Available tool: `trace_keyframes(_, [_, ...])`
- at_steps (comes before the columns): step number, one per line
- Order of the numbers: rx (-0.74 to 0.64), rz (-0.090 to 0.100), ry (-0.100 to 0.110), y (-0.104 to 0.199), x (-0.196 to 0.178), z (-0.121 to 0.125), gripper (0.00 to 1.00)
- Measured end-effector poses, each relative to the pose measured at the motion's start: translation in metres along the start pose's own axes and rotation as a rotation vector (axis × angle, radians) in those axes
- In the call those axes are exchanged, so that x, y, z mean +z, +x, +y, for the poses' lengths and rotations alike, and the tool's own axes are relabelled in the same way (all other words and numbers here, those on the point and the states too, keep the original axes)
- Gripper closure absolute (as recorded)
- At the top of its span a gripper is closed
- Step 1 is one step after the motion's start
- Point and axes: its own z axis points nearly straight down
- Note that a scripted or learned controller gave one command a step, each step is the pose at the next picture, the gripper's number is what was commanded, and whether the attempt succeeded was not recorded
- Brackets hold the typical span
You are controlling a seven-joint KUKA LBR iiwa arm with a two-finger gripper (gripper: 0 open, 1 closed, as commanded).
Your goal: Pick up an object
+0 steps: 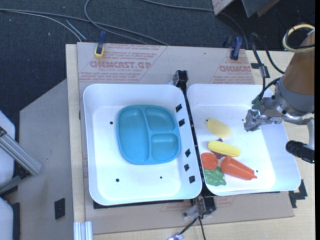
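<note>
The right bin (280, 181) held a small heap of toy food in its lower left part: a yellow lemon (218, 128), an ear of corn (223, 148) just below it, then a tomato (209, 161), a carrot (238, 169) and a green leafy piece (214, 178) crowded together, some touching. All looked like hollow moulded plastic, so probably light, stiff and rather slick, apt to roll or squirt out of a pinch. The corn and carrot seemed best taken across their narrow middles; the lemon stood a little apart from the rest and offered the cleanest approach.

The gripper (252, 121) hovered in the upper right of that bin, to the right of the lemon and slightly above it in the frame, near but not touching. Whether it was open or closed could not be told; nothing was visibly held.

The left bin (95, 134) carried a blue divided tray (148, 133).
</note>
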Motion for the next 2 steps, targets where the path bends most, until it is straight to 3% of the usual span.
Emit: trace_keyframes(2, [-0.004, 0.003, 0.003, 0.104, 0.013, 0.036, 1.0])
